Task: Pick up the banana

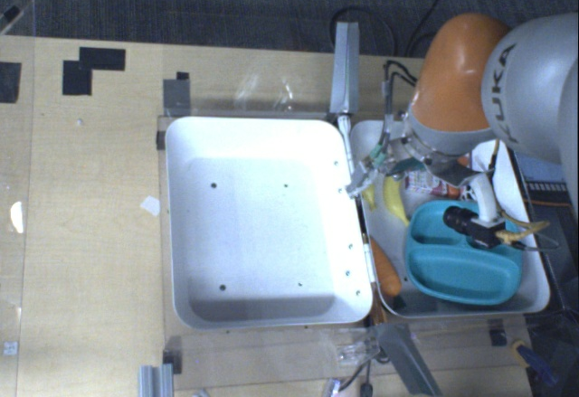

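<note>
The grey arm (534, 79), marked "KUKA", lowers its two-finger gripper (384, 171) into the right white bin (543, 296). The yellow curved banana (394, 199) lies just beneath, beside a teal plastic dish (461, 264); seemingly ungrasped.

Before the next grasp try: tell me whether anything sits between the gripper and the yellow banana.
Nothing visible does. The gripper hangs right beside the yellow banana in the right white bin. The shallow blue plastic dish and orange carrot-like piece lie past the banana.
</note>
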Controlling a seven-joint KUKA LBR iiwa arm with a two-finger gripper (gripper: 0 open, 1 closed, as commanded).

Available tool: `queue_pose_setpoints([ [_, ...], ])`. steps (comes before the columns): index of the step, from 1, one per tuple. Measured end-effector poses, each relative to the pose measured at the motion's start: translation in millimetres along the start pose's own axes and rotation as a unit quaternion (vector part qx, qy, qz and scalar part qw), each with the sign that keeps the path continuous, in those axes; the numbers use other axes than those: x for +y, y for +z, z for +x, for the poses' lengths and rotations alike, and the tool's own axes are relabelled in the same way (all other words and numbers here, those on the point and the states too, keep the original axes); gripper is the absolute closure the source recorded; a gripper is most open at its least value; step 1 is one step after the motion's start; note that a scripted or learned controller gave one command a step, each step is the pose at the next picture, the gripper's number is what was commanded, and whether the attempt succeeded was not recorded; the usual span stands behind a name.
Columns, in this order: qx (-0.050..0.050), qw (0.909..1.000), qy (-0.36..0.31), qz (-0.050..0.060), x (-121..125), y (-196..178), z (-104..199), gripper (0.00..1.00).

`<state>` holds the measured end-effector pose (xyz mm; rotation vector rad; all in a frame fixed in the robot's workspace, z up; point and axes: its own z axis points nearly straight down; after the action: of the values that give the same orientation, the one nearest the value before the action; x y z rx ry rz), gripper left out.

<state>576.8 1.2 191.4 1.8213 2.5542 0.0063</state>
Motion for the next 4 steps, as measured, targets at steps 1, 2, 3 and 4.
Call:
queue_pose_setpoints([
  [1, 0.000, 0.9988, -0.048, 0.001, -26, 6, 23, 0.00],
  [2, 0.000, 0.9985, -0.055, 0.000, -24, 6, 25, 0.00],
  [3, 0.000, 0.9971, -0.076, 0.000, -4, 6, 20, 0.00],
  [4, 0.000, 0.9960, -0.089, 0.000, -29, 6, 19, 0.00],
])
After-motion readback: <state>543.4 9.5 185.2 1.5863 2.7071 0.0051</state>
